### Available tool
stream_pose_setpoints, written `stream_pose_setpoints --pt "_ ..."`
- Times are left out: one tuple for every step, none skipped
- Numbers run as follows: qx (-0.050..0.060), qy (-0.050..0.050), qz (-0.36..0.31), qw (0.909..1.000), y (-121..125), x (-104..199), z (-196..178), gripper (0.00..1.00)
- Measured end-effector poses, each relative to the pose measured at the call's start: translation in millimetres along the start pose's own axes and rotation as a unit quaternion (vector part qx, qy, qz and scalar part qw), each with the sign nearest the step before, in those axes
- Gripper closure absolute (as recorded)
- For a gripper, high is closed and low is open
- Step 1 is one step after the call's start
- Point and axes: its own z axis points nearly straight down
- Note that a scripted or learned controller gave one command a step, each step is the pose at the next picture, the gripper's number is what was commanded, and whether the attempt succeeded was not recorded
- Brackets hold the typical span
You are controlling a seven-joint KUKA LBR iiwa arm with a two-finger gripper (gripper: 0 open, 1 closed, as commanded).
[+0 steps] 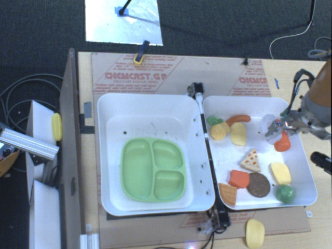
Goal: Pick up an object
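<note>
The right bin (306, 154) holds several toy foods. Among them are a corn cob (219, 130), a red sausage (238, 119), a pale yellow piece (238, 135), a pizza slice (251, 161), a yellow block (280, 173), a red-orange block (239, 178), a brown cookie (258, 184), a green ball (285, 193) and an orange wedge (228, 193). My gripper (276, 128) is low over the bin's right side. It sits directly above an orange-red piece (282, 142) and touches or nearly touches it. Whether that piece is gripped is unclear.
The left bin (111, 139) holds a green divided plate (153, 169). A yellow toy (254, 232) lies on the board in front of the right bin. A divider rim (205, 134) runs between the bins. Cables and a metal rail lie off the bench to the left.
</note>
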Motion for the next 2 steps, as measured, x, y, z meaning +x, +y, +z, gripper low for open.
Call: stream_pose_setpoints --pt "-0.003 -0.001 -0.003 1.0000 43 43 -65 1.00" --pt "-0.001 0.000 -0.002 1.0000 29 134 -75 1.00"
